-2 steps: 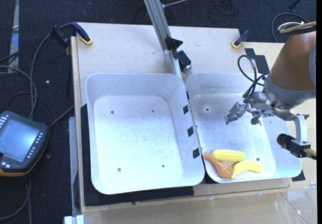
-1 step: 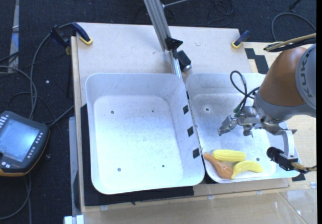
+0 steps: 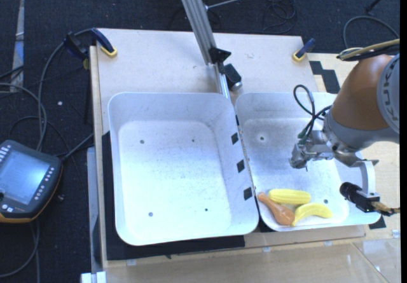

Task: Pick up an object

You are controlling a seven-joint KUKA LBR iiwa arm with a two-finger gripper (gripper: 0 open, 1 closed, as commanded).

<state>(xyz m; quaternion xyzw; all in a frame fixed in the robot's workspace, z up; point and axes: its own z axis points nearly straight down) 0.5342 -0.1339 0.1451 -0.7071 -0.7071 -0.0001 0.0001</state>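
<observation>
Two white bins are sitting side by side, the left bin (image 3: 172, 167) lying well left of the gripper (image 3: 300, 159). Three objects are lying near the gripper, below it in the right bin (image 3: 267, 123): orange piece (image 3: 280, 212), yellow piece (image 3: 289, 196), banana (image 3: 313, 212). Jaw state: cannot tell.

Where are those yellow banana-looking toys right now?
The two yellow toys lie in the right bin, at its near edge beside an orange piece, just below the pincer.
</observation>
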